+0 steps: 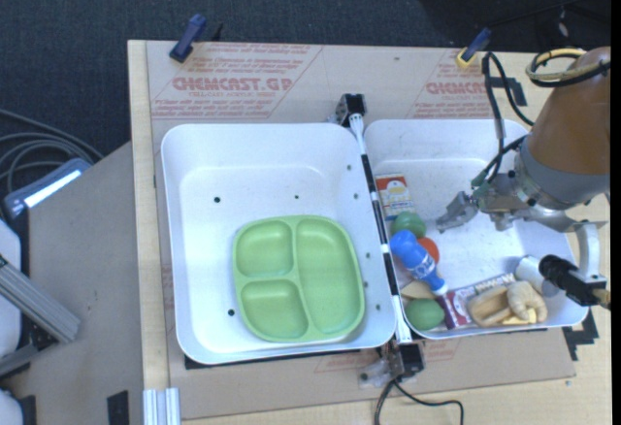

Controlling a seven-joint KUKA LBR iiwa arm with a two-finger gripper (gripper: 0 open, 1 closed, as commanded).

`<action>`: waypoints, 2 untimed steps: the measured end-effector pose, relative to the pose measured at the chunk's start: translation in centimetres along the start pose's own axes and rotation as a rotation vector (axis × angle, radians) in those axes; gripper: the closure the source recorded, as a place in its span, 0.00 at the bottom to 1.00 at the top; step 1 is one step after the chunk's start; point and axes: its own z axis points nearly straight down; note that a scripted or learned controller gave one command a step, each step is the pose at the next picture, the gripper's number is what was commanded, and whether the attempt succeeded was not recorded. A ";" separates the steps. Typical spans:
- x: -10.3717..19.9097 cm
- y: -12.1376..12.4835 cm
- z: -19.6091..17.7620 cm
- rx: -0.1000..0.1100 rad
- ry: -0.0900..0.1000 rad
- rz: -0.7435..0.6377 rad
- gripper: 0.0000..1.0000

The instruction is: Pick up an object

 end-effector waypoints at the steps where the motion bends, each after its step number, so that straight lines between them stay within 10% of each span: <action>1: 1.7 0.7 8.2 0.000 0.000 0.000 0.00; 2: 1.7 0.8 7.2 -0.003 -0.001 0.001 1.00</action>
